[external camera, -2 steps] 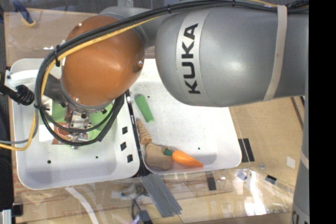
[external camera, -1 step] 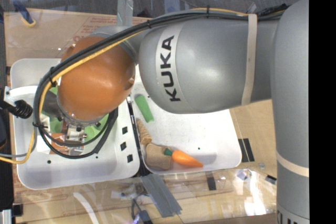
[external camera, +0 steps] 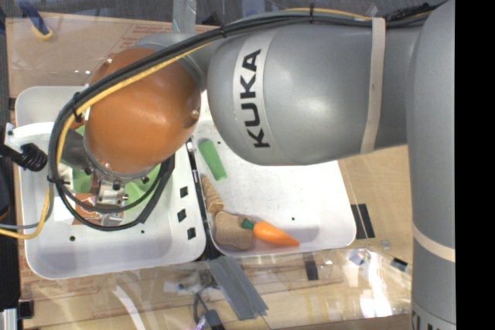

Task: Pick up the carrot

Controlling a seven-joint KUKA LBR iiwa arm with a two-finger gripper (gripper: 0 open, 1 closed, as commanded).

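In the lower middle of the frame, the small orange carrot with a green top [external camera: 272, 233] lies inside the right shallow white plastic bin [external camera: 325, 197], close to its lower wall. Its green end touches a tan, rough brush-like object [external camera: 232, 228] just to its left, and its pointed end is turned to the right. A flat green stick-shaped piece [external camera: 211, 159] rests higher in the same bin, near the wall between the two bins. The big grey arm with the black KUKA letters [external camera: 309, 89] crosses the upper part of the frame from the right, and its round orange band [external camera: 139, 120] hangs over the left shallow white plastic bin [external camera: 100, 255]. Under this band the two-finger gripper [external camera: 104, 195] points down into the left bin, well apart from the carrot, above some green objects [external camera: 151, 180]. I cannot tell how this tool stands, because the wrist and the black cables [external camera: 69, 205] hide it.
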